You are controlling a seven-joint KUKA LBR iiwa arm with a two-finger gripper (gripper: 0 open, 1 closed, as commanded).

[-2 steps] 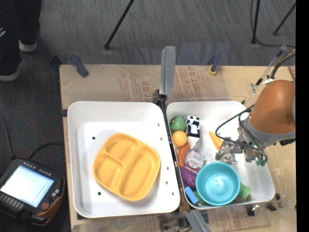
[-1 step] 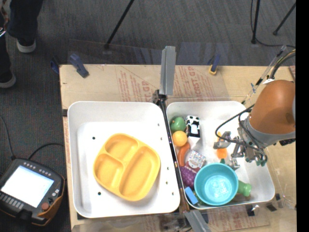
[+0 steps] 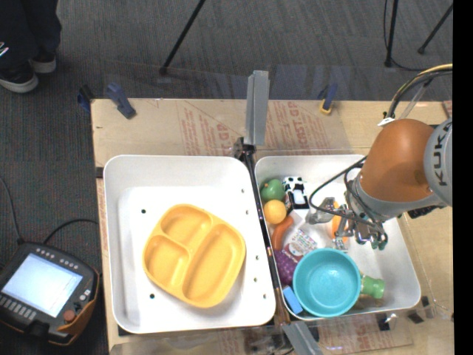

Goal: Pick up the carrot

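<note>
The carrot (image 3: 281,234) is a short orange piece in the right bin (image 3: 403,268), lying by the bin's left wall between a yellow lemon (image 3: 274,211) and a white packet (image 3: 301,241). My gripper (image 3: 346,231) hangs low over the middle of the right bin, to the right of the carrot and apart from it, just above the teal bowl (image 3: 327,281). A small orange bit (image 3: 337,223) shows right beside the gripper; I cannot make out what it is. The arm's orange band (image 3: 397,161) hides the bin floor behind it.
The right bin also holds a green fruit (image 3: 271,189), a black-and-white toy (image 3: 296,191), purple grapes (image 3: 284,267), a blue block (image 3: 291,299) and a green item (image 3: 374,286). A yellow divided plate (image 3: 194,254) lies in the left bin (image 3: 126,191).
</note>
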